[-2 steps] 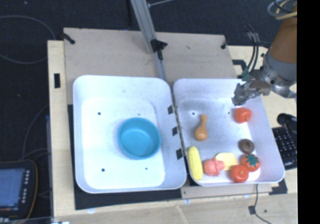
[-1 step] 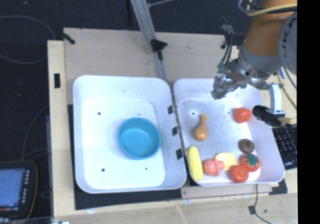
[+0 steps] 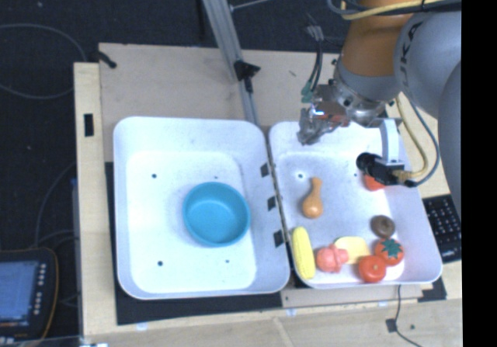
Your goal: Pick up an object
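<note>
Hovering over the right white bin (image 3: 435, 260) at its 11 o'clock corner: grey two-finger hand (image 3: 311, 130), nothing seen between the fingers; open or closed, cannot tell. Lying mid-bin, toward 5 o'clock from the hand: tan pear-shaped gourd toy (image 3: 312, 199). Clustered along the 6 o'clock wall: yellow corn cob (image 3: 303, 251), pink toy (image 3: 331, 258), red tomato (image 3: 372, 268). Resting in the left white bin (image 3: 136, 182): round blue bowl (image 3: 216, 213).

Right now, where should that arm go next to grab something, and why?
Probably down and toward the camera onto the tan toy drumstick. The gripper sits above the right bin's far-left corner, and the drumstick lies nearest, apart from the crowded toys.
</note>
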Robot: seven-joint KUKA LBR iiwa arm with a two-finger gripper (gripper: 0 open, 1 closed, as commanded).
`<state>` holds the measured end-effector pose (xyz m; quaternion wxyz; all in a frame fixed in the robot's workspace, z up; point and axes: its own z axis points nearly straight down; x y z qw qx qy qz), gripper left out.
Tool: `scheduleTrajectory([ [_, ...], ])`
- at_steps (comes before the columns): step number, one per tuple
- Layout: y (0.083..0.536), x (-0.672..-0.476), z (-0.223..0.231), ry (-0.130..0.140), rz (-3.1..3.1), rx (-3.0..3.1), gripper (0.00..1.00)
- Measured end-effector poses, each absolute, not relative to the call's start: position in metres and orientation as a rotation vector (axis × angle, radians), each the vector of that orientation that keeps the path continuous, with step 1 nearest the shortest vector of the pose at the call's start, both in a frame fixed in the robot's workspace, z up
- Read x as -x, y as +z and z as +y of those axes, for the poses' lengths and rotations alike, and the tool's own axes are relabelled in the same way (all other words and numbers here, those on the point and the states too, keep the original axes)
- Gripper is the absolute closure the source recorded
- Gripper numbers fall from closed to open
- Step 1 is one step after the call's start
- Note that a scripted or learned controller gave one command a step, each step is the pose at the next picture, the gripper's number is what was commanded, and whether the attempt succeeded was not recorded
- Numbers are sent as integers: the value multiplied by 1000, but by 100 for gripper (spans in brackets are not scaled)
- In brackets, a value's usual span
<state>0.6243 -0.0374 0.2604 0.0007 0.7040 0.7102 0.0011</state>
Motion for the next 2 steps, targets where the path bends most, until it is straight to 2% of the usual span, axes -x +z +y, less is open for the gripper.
scheduleTrajectory([
  [1,252,-650,18,2,2229,-2211,100],
  [2,246,-662,79,1,2232,-2211,100],
])
